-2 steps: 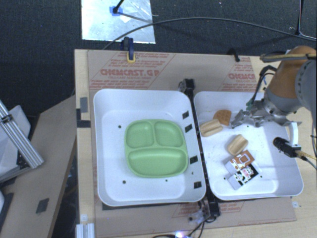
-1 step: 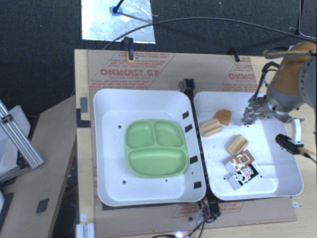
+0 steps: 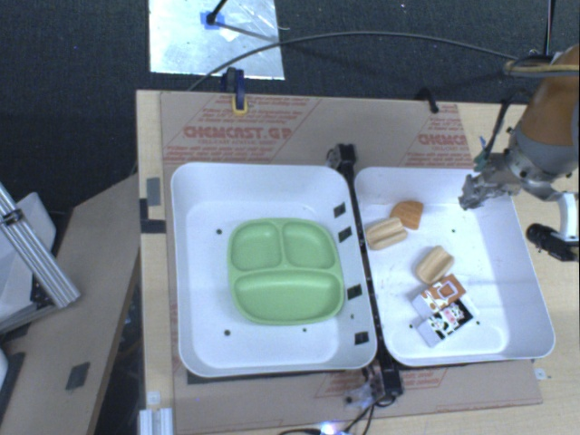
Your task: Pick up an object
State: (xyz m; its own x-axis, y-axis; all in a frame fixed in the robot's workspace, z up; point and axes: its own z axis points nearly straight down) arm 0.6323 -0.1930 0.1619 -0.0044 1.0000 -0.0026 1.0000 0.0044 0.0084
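White plastic forms the two shallow bins set side by side on the worktop [image 3: 272,116]: the left bin [image 3: 195,243] carries a green divided plate [image 3: 285,270], and the right bin [image 3: 517,270] carries the loose items from which one is to be picked. Three small tan bread-like pieces are seen there: an orange-brown roll [image 3: 409,213] near the bin's middle, a paler bun [image 3: 385,234] just beside it toward the divider, and a third loaf-shaped piece [image 3: 434,265] lower down. Near that third piece, a small printed box [image 3: 442,310] is seen lying flat, patterned in orange, white and black. The end effector [image 3: 475,194] is held over the far right part of the right bin, well apart from all four items, and nothing is seen in its grasp; whether it is released or clenched cannot be told from this view. The bread pieces are judged to be light toy food, possibly soft or smooth-skinned, so a grasp across the narrow width at mid-length would be favoured. The box is judged light and stiff, best taken across its shorter sides, though its low profile may let it slip.
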